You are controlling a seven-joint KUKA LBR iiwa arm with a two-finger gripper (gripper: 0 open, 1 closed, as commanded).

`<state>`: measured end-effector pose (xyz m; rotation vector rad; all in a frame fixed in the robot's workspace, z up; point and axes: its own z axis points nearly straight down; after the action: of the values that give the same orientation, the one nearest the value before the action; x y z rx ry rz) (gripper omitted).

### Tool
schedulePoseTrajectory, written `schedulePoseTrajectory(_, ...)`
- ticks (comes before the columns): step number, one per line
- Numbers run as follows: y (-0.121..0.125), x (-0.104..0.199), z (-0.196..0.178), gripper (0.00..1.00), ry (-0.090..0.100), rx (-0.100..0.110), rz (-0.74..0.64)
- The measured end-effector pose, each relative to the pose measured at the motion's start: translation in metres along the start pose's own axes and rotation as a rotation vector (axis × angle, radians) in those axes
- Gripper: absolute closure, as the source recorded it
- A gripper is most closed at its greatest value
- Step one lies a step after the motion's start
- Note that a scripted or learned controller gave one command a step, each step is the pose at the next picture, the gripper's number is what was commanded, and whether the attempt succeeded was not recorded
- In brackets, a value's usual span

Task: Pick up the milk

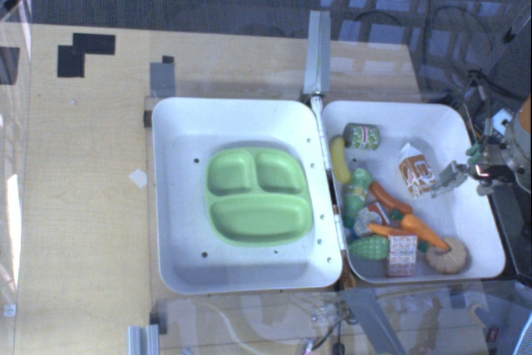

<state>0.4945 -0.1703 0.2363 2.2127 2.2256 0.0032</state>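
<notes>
- Camera view looks down on a wooden bench (83, 204) bearing two white bins side by side.
- Left bin (174, 204) holds a green divided plate (258, 195) with three compartments, lying near its middle.
- Right bin (474, 245) holds a crowd of small toy foods along its left and near sides.
- Grey arm (507, 158) enters from the right, largely cut off by the frame edge.
- Gripper (453, 176) hangs over the right bin's right side, just beside the milk; whether its jaws are wide or narrow cannot be told.
- Milk (416, 173) is a small white carton with orange-red print, tilted, in the bin's middle, apart from the pile.
- Also there: a green can (362, 136), a yellow banana (338, 160), an orange carrot (411, 229), a round brown item (449, 258), and a small patterned box (402, 253); the green pieces between them are hard to identify.
</notes>
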Motion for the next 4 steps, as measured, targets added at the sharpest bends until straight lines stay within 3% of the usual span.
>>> schedulePoseTrajectory(1, 0.061, 0.036, 0.041, 0.00, 0.000, 0.000, 0.028)
schedulePoseTrajectory(2, 0.081, 0.001, 0.141, 0.00, -0.001, 0.000, -0.038)
schedulePoseTrajectory(3, 0.083, 0.002, 0.129, 1.00, -0.001, -0.006, -0.040)
schedulePoseTrajectory(4, 0.081, -0.013, 0.045, 1.00, -0.001, -0.003, -0.148)
